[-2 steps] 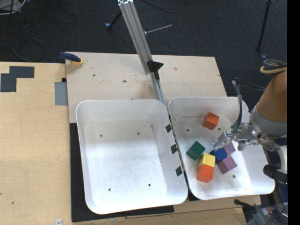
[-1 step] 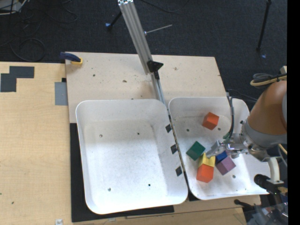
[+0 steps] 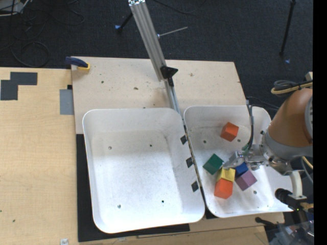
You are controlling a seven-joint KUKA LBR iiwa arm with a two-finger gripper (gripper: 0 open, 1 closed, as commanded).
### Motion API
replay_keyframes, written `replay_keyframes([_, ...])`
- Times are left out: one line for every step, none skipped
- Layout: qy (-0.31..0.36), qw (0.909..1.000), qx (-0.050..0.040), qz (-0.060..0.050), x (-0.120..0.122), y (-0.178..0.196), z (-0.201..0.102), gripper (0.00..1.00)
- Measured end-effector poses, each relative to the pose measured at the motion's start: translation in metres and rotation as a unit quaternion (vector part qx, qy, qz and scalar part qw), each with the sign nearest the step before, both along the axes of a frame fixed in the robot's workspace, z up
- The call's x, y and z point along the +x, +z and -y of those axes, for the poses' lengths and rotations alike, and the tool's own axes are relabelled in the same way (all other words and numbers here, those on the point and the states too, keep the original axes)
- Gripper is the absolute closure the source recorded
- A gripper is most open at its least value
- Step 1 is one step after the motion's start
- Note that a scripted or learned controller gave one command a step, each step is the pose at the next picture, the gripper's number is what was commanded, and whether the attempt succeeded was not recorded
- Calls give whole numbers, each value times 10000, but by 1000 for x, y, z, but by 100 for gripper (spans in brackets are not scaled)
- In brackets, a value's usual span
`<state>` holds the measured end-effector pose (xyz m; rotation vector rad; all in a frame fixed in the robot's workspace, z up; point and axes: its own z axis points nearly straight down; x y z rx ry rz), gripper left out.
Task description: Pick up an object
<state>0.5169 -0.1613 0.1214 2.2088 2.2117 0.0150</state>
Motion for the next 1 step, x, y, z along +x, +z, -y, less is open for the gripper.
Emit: replay_keyframes([-29,10000,18,-6,0,8,0,100])
